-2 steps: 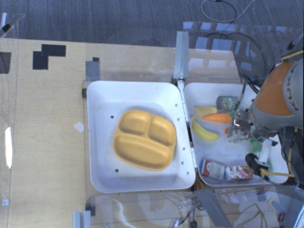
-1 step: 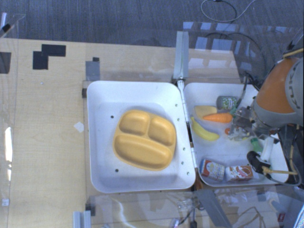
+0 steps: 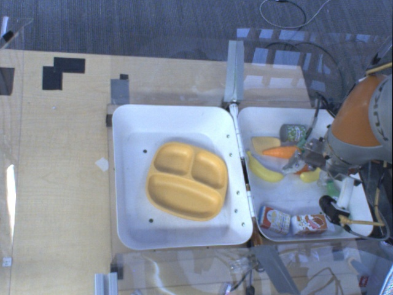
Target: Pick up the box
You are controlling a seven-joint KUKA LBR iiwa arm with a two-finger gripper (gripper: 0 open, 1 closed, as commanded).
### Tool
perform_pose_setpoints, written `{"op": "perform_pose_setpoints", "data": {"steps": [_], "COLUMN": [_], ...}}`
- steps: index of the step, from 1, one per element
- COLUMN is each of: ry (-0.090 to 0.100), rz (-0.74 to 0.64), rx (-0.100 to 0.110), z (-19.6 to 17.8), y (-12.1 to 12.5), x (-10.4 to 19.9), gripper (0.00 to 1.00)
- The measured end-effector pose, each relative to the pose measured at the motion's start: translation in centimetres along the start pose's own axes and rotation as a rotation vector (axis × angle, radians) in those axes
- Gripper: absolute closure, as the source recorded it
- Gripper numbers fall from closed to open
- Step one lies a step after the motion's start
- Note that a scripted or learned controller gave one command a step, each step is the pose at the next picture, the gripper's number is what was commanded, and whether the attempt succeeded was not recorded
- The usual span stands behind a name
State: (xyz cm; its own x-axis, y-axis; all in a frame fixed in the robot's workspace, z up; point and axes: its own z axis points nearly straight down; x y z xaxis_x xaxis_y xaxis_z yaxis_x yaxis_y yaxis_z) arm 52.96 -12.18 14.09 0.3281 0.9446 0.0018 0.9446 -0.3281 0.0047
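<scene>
Clutter is all on one side here: the right bin (image 3: pixel 365 211) holds the food items, while the left bin (image 3: pixel 126 183) carries just a yellow divided tray (image 3: pixel 186 180) sitting roughly in its middle. The box (image 3: pixel 308 224) we're after looks to be the small red-and-white carton lying flat near the right bin's front wall, just beside a similar red packet (image 3: pixel 274 220), the two almost end to end. We'd guess they lie where they were tossed in, not arranged, which matters because the two sit so close that a grab could catch the wrong one or nudge both. Further back there's a banana (image 3: pixel 265 169) along the bin's left wall, a carrot (image 3: pixel 281 153) lying across a pale yellow piece, and a green-labelled can (image 3: pixel 293 132) toward the back. The tool (image 3: pixel 305 159) is hanging over that back cluster, near the carrot and the can, so it's well apart from the box and not lined up with it yet; we honestly can't tell how it's set, it's too small and tangled with cabling from this angle, and nothing is visibly held. We'd say the pick hasn't really started. The desk (image 3: pixel 61 165) is pale wood with a few black tape patches at the far left, metal brackets framing the bins, clear panels at the edges, and dark blue-grey carpet with a loose cable behind it.
</scene>
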Motion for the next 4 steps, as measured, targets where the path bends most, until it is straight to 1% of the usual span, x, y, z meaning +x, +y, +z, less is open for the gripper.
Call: {"op": "perform_pose_setpoints", "data": {"steps": [1,2,3,4], "ry": [0.002,0.006,-0.002,0.002], "rz": [0.231,0.230,0.178,0.163], "rx": [-0.008,-0.014,0.000,-0.006], "z": [5.1,4.0,-0.1,5.1], "y": [-4.9,-4.6,-3.7,-2.1], "x": [2.1,2.2,-2.0,-6.0], "gripper": [0.00,1.00,1.00,1.00]}}
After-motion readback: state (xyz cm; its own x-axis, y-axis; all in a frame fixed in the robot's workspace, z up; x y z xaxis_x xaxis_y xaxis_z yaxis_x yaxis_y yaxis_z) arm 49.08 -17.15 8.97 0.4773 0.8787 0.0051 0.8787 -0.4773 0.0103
